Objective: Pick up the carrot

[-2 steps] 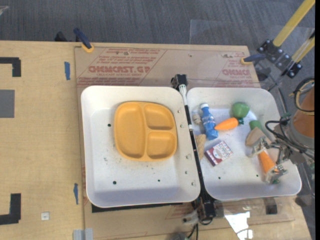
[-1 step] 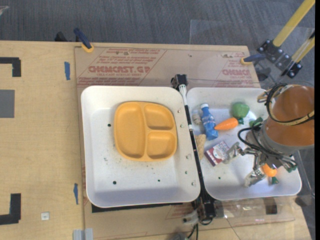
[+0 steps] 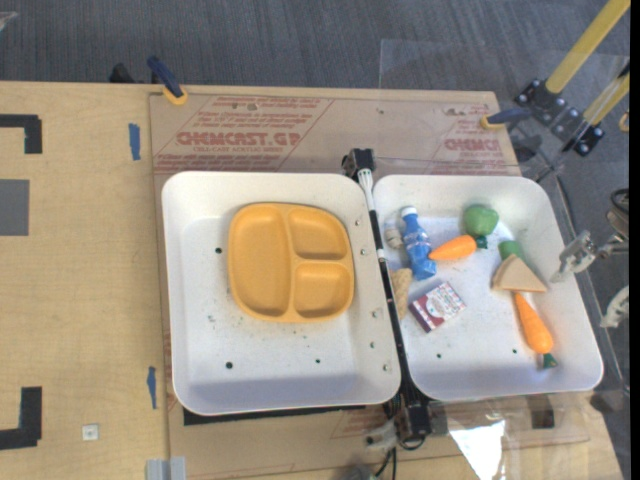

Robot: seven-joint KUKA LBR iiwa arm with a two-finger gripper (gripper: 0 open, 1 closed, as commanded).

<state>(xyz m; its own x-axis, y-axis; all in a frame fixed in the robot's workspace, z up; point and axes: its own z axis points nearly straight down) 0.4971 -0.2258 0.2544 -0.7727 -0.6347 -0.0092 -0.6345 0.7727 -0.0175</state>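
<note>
Two orange carrots lie in the right bin (image 3: 575, 363). One carrot (image 3: 453, 249) is short and rests near the bin's middle, slanting up to the right toward a green round fruit (image 3: 481, 218). The other carrot (image 3: 534, 326) is longer and lies near the bin's right wall, its dark green tip pointing toward the front corner. Nothing is touching either carrot from above.
A tan wedge (image 3: 518, 276) sits just above the longer carrot. A blue bottle (image 3: 415, 243) lies left of the short carrot, with a red-and-white packet (image 3: 437, 306) below it. The left bin (image 3: 190, 298) holds a yellow divided plate (image 3: 292, 263). A metal clip (image 3: 578, 255) stands at the right bin's rim.
</note>
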